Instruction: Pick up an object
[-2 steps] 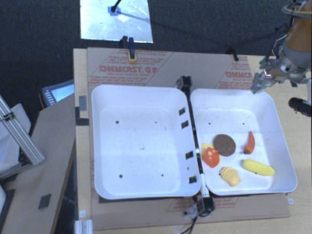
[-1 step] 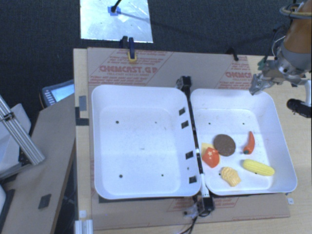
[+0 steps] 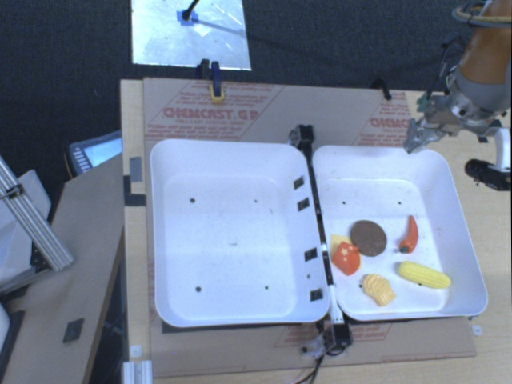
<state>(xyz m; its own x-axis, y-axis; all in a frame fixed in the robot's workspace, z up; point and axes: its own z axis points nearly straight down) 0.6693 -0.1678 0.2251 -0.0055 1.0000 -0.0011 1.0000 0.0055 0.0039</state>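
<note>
In the right bin [image 3: 448, 184] lie several small objects: a brown round disc [image 3: 369, 237], a red-orange piece [image 3: 346, 257] at its left, a red chili pepper [image 3: 410, 234], a yellow corn cob [image 3: 424, 274] and a yellow-orange lumpy piece [image 3: 378, 289]. My gripper [image 3: 417, 140] hangs over the back right rim of that bin, well above and behind the objects. I see nothing between its fingers.
The left bin [image 3: 160, 238] stands beside the right one, with a black divider strip [image 3: 314, 222] between them. Both rest on a brown cardboard sheet [image 3: 240, 110]. A metal plate [image 3: 190, 21] lies at the back, an aluminium rail [image 3: 32, 218] at the left.
</note>
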